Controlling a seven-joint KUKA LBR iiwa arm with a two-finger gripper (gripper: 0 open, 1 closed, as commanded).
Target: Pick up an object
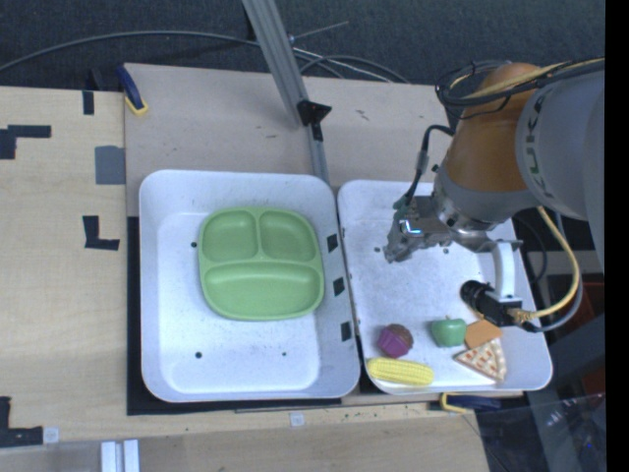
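The right bin holds several toy foods along its near edge: a purple round fruit, a yellow corn cob, a green apple-like piece, an orange piece and a pizza slice. My gripper hangs over the middle of the right bin, well behind the foods, its tip pointing down and to the left. Nothing shows between its fingers. The arm's grey and orange wrist covers the bin's far right corner.
The left bin carries a green divided plate. A metal pole slants down to the bins' far edge between them. A black cable fitting hangs from the arm over the right bin's right side.
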